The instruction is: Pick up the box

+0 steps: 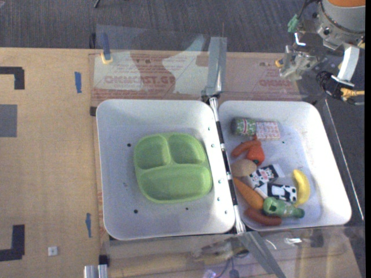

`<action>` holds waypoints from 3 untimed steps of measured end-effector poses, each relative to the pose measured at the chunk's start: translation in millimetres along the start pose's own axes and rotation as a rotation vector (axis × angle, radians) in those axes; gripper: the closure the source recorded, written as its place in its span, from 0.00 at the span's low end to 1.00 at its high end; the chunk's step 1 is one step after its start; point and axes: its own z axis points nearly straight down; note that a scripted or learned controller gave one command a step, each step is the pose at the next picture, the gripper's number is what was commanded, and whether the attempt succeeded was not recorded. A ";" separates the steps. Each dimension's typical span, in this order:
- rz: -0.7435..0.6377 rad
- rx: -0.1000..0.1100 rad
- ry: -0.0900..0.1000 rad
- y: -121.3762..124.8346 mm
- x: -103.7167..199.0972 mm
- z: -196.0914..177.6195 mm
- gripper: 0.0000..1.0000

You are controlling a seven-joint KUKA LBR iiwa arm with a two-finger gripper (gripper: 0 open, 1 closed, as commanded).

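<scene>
The tool [297,62] hangs above the right bin's [331,155] far edge, can't tell how wide it is, while the box [267,130] lies flat near that bin's back wall beside a green can [243,125].

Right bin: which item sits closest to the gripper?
The green-capped box lying along the far edge of the right bin, its pink-and-white side up. The gripper hangs above the bin's far rim; the carrots, banana and other toys lie nearer the camera.
</scene>
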 end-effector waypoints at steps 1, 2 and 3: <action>-0.130 0.001 0.001 -6.0 79.5 -60.4 1.00; 0.132 0.001 0.000 -6.7 136.6 -77.1 1.00; 0.560 0.002 0.000 -13.3 191.4 -76.8 1.00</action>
